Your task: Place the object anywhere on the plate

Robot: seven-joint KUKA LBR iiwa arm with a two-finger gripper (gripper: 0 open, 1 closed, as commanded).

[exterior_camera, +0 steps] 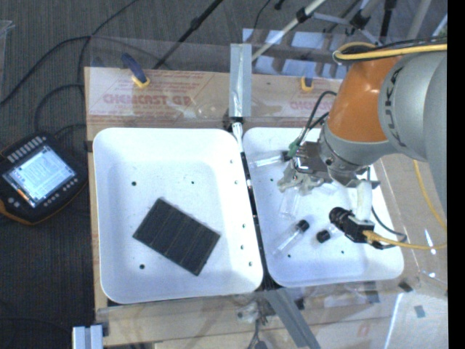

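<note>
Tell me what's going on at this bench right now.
A grey and orange robot arm reaches in over the right bin, with its tool low above the bin's upper part. Several small clear tubes with dark caps lie loose on that bin's floor. The left bin holds a flat dark ridged plate with nothing on it. So the job of putting an object on the plate is not done yet, and whether the tool has hold of anything cannot be made out.
</note>
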